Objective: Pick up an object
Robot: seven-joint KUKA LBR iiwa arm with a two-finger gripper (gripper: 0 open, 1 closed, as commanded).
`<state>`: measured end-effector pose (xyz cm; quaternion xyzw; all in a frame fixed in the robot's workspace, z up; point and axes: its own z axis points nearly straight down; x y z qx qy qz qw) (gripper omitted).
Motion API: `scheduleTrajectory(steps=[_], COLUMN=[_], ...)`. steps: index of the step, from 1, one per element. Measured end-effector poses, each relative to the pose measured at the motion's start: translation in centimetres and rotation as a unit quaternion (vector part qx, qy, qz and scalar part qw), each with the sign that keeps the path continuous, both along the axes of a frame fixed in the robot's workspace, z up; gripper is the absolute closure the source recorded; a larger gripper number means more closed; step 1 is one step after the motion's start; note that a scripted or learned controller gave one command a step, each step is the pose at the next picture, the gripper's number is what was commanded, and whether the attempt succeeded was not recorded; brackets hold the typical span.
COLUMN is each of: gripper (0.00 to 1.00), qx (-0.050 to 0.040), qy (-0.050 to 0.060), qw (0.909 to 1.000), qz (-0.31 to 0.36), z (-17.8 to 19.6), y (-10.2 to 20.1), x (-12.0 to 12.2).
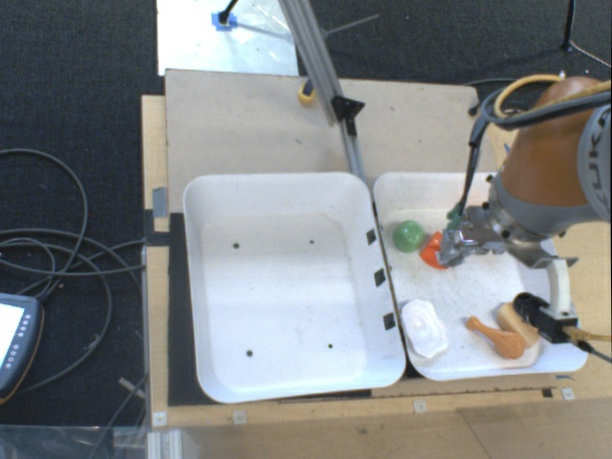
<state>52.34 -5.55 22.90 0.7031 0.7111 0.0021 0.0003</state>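
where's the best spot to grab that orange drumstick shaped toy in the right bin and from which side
Take the orange drumstick-shaped toy by its thin shaft, the end pointing toward the bin's middle. It lies flat, so come straight down from above, closing across the shaft. The fat end sits close to the front rim of the right bin, with less room; the white lump lies apart to its left.

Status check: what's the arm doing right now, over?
Gripper down in right bin. Red-orange object at its tip, grasp unclear. Green ball close beside it.
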Motion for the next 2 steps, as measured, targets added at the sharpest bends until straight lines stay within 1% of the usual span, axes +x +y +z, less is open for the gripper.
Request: scheduleTrajectory(steps=[1, 2], gripper=[1.0, 1.0], qx=[0.0001, 0.0002], qy=[0.001, 0.0], qw=[1.0, 1.0], qz=[0.0, 0.0], z=[-0.9, 0.5], y=[5.2, 10.3], x=[-0.3, -0.7])
